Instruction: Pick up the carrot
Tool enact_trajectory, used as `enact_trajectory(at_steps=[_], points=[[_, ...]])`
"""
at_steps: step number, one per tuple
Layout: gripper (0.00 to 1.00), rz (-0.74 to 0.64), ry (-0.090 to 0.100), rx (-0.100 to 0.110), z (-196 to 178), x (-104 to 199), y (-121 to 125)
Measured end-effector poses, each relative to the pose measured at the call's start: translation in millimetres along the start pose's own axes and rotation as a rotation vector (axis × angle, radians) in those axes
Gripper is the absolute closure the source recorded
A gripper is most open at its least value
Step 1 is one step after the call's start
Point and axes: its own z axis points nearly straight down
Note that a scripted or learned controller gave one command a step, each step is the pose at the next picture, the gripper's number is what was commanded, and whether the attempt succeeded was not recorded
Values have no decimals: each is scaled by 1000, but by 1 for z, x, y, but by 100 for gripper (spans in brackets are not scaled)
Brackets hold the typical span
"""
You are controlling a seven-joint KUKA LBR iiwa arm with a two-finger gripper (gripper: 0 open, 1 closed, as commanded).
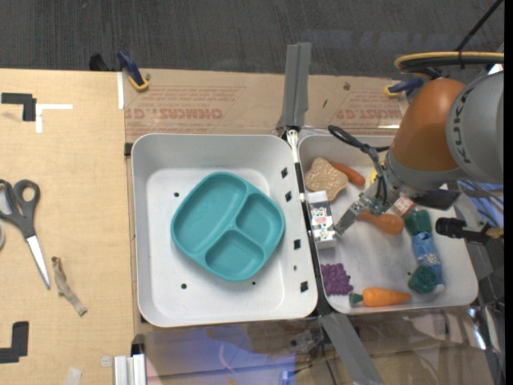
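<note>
Carrot [382, 297] lies beside purple grapes [336, 279] and teal bottle [424, 257]; whether jaws are open is unclear.

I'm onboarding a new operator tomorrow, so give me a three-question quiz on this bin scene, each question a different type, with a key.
1. True or false: the teal divided plate lies in the left bin.
2. Multiple choice: the carrot with the green top lies
A. on the plate
B. near the front wall of the right bin
C. on the cardboard beside the scissors
3. Fill in: just left of that carrot sits a bunch of purple ____.

Key: 1 true; 2 B; 3 grapes.
</note>
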Motion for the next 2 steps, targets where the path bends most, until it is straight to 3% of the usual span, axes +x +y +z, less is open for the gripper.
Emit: enact_trajectory(at_steps=[1, 2], points=[[0, 247, 2, 1, -5, -28, -65], [0, 457, 2, 1, 1, -36, -47]])
